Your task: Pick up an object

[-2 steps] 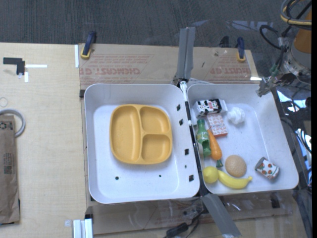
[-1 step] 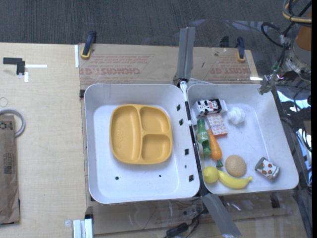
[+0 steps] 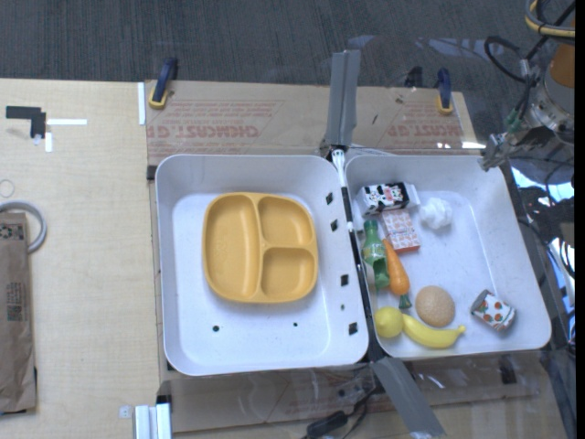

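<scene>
Two shallow white bins sit side by side on the bench, the left bin (image 3: 174,273) and the right bin (image 3: 512,254) meeting at a centre seam.

Left bin: one yellow divided plate (image 3: 260,247) with three compartments, lying flat about mid-bin.

Right bin, contents crowded toward its left and lower side:
- Black-and-white carton (image 3: 385,196) at roughly 11 o'clock, lying on its side.
- Crumpled white wad (image 3: 436,212) just right of the carton, apart from it.
- Small pink-and-white packet (image 3: 400,230) just below the carton.
- Green bottle (image 3: 373,249) along the bin's left wall, at 9 o'clock.
- Carrot (image 3: 396,269) beside the bottle, touching it, tip pointing up toward the packet.
- Brown egg-shaped item (image 3: 435,305) near 6 o'clock, just right of the carrot's thick end.
- Banana (image 3: 431,334) under the brown item, touching it.
- Lemon (image 3: 388,322) at 7 o'clock, against the banana's left end.
- Small white box with red spots (image 3: 493,311) at 4 o'clock, tilted, well apart from the rest.

Arm: the wrist end and cables of the robot arm (image 3: 551,90) sit off the right bin's 1 o'clock corner, outside the rim, clear of all objects. Nothing visibly held. Cannot tell whether the fingers are apart or together; that end is too cluttered.

Bench left side: brown paper bag (image 3: 16,309) at the far edge. Blue clamps (image 3: 164,80) pin the cardboard behind the bins.
</scene>
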Controlling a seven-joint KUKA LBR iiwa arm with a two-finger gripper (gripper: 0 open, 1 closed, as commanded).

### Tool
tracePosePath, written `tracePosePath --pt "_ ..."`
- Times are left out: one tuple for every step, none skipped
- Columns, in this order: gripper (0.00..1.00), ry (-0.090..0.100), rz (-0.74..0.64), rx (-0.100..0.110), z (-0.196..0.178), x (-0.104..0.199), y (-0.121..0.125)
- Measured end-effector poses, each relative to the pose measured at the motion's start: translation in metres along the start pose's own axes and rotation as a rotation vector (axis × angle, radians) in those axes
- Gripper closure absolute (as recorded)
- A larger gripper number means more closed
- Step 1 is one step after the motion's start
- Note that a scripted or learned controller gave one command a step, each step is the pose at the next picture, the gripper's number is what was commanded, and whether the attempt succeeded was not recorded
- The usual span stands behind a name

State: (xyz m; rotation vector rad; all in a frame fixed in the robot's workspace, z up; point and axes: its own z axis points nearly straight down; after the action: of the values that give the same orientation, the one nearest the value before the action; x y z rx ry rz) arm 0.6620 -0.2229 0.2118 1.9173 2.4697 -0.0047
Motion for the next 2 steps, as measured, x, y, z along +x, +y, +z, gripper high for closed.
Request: tracePosePath --pt "1.00 0.011 -0.077 0.003 0.118 0.003 -0.002" --pt "1.00 0.010 -0.284 0.001 0.010 0.002 -0.002"
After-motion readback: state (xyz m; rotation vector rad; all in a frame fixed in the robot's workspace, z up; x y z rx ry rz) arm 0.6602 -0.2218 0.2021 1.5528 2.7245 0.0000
